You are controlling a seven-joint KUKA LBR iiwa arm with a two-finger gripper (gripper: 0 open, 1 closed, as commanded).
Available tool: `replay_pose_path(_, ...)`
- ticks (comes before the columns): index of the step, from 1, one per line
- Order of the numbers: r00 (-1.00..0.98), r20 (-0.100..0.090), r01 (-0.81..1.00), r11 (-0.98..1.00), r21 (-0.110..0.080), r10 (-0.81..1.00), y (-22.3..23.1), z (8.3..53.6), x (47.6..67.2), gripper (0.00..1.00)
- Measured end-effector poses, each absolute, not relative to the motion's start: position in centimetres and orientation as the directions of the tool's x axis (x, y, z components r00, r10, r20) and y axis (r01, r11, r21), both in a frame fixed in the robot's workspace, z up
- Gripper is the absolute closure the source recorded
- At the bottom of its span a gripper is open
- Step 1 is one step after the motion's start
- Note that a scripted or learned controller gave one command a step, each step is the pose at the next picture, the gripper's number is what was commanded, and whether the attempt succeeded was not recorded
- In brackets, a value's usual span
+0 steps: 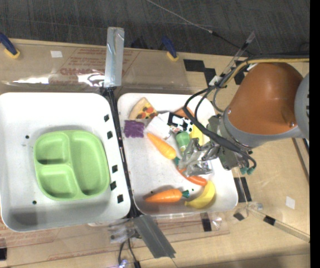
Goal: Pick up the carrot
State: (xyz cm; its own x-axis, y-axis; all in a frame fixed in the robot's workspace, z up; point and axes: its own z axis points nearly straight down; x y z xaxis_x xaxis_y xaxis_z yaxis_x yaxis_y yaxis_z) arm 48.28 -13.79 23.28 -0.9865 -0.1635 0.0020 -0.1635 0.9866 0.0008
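Two carrot-like objects lie in the right bin (149, 172). One orange carrot (161, 145) lies slantwise in the middle of the bin. The other orange carrot (163, 195), with a small green end, lies along the front wall. My gripper (197, 159) is low over the bin's right part, just right of the slanted carrot and above the front one. Beneath it lies a short orange-red piece (195, 179), partly hidden. Nothing is seen held.
A yellow banana (204, 196) lies in the front right corner beside the front carrot. A pizza slice (143, 110), a purple item (134, 128) and a green item (182, 139) lie farther back. The left bin (9, 127) holds a green divided plate (71, 163).
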Motion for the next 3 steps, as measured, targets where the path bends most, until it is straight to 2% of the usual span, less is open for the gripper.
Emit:
replay_pose_path(1,-0.974,-0.007,-0.225,0.974,-0.005,-0.225,-14.2,31.6,48.3,1.00)
replay_pose_path(2,-0.863,-0.001,-0.505,0.863,-0.002,-0.505,-19.5,28.2,51.2,1.00)
replay_pose_path(3,-0.862,-0.004,-0.507,0.862,-0.005,-0.508,-19.4,29.4,51.4,1.00)
